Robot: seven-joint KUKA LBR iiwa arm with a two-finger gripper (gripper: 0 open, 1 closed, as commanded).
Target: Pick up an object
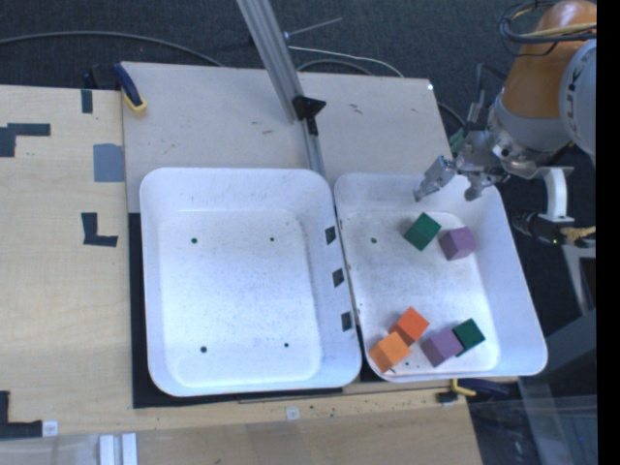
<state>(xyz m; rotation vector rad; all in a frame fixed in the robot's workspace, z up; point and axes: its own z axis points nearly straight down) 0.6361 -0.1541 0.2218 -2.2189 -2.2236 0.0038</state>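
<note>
My gripper (448,186) hangs over the far edge of the right bin (387,289), its two fingers spread apart with nothing between them. Just below it lie a green block (421,232) and a purple block (456,243), side by side and apart from the fingers. Near the bin's front edge sit two orange blocks (411,324) (389,351), another purple block (442,345) and a dark green block (469,334), clustered together.
The left bin (232,279) lies beside the right one. A slanted metal pole (276,51) rises behind the bins. Cables run over the dark floor at the back. A yellow-handled clamp (131,90) grips the board's far left corner.
</note>
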